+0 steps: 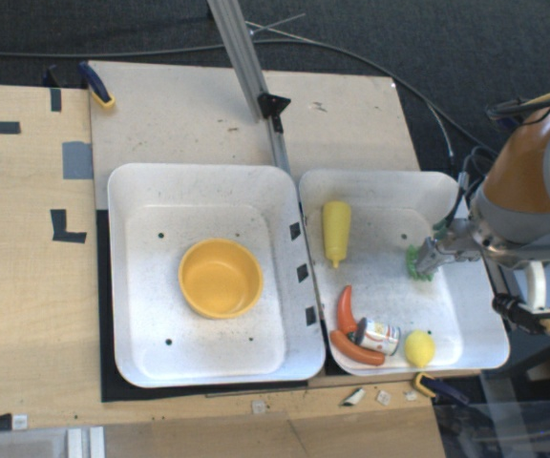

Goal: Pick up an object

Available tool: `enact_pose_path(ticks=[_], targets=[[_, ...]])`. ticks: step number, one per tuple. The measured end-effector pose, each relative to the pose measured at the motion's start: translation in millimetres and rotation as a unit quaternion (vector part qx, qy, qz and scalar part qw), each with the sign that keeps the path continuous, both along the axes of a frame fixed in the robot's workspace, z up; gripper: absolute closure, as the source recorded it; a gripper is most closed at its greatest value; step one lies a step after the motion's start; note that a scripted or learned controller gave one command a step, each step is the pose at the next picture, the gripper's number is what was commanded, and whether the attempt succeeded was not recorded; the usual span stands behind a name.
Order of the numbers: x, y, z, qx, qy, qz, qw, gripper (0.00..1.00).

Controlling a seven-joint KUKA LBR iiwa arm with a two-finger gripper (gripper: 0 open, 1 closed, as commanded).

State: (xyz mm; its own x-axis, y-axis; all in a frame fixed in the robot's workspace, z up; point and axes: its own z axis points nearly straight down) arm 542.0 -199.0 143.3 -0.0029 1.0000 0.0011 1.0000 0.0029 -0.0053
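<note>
1. In the camera view, two shallow white bins sit side by side on the bench: the left bin point(132, 351) and the right bin point(390, 184).
2. The left bin holds one yellow bowl point(221, 277), upright, roughly in the middle of the bin floor.
3. The right bin holds several things. A yellow squeeze bottle point(336, 233) lies lengthwise near the bin's left wall, towards the far side.
4. Along the near edge of the right bin lie a red chili pepper point(347, 306), a hot dog point(356, 349) and a small can point(380, 334) on its side; the can touches or nearly touches the hot dog, with the pepper just beside them.
5. A yellow lemon point(419, 349) rests in the near right corner of that bin, just beside the can.
6. A small green object point(418, 263) lies near the right wall of the right bin, about halfway along it.
7. The arm reaches in from the right, orange band above grey wrist, and the gripper point(434, 257) is down at the green object, touching or right beside it.
8. I cannot tell whether the claw is apart, together or clamped on the green thing; the picture is too small and dark there.
9. A blue-and-yellow clamp point(96, 84) sits at the far left corner of the board behind the bins.
</note>
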Motion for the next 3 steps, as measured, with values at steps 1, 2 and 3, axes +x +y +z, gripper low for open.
enact_pose_path(ticks=[1,2,3], targets=[[-1.9,5.3,39.8,0.0000,0.000,0.000,1.0000,1.00],[8.0,10.5,86.9,-0.0003,-0.001,0.000,1.0000,1.00],[8.8,11.6,125.3,-0.0005,-0.001,0.000,1.0000,1.00]])
